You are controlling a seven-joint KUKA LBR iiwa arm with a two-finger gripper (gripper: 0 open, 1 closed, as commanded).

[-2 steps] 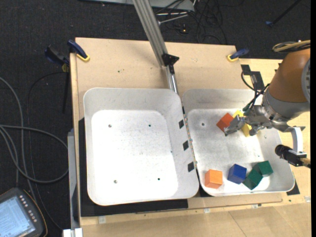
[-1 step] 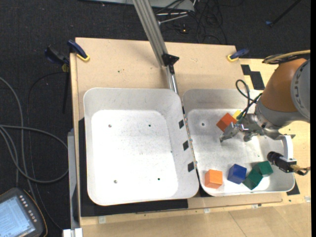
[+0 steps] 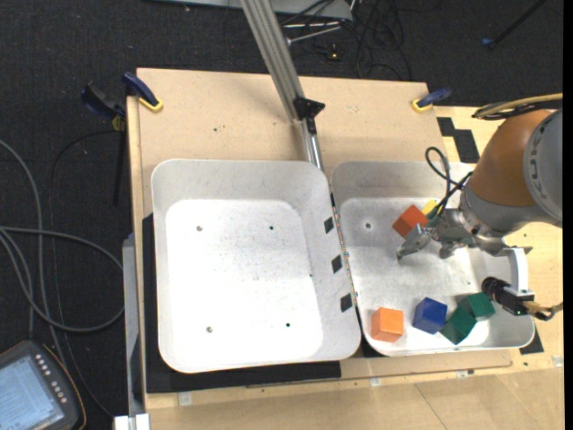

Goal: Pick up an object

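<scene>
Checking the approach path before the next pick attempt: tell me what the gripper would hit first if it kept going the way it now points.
The gripper points down and toward the view's left, in the right bin. An orange block sits right at its tip, likely the first contact; otherwise the bin floor. Depth is hard to judge from this slant.

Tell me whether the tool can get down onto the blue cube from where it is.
Probably yes: the blue cube sits exposed in the right bin, nothing above it, though green blocks crowd its right side.

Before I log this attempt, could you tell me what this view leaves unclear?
- Gripper: finger state too small and blurred, beside the orange block.
- Green blocks: overlapping, so their exact shapes are unclear.
- Arm: cut off by the right edge.
</scene>
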